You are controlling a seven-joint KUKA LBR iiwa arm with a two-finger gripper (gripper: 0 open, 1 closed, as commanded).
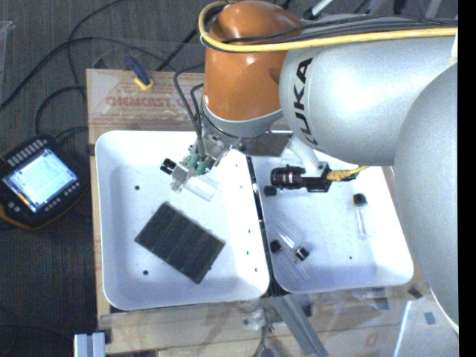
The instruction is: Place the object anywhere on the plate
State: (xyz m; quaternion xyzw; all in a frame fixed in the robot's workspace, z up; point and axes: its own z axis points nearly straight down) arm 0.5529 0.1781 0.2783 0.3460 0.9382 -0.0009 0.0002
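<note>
**Arm poised over the left bin, above the plate's far corner**

The grey KUKA arm with its orange wrist band [245,58] reaches in from the right and carries the two-finger gripper [187,171] over the left shallow white bin [111,274]. Just under the gripper's tip lies a small pale, translucent block [201,190], probably the object to be placed. Whether it is clamped or merely lying on the bin floor beside the tool cannot be told, and the state of the tool itself cannot be read at this angle. The dark, flat, ribbed rectangular plate [179,242] rests at a slant on the floor of the same bin, nearer the camera than the gripper and apart from the pale block; the block is not on it. The placement therefore appears not yet done: the object would have to travel a short way toward the near side to lie over the plate. The right shallow white bin [387,266] holds a few small black parts [300,253] and a clear tube [361,222], well clear of the work.
</note>
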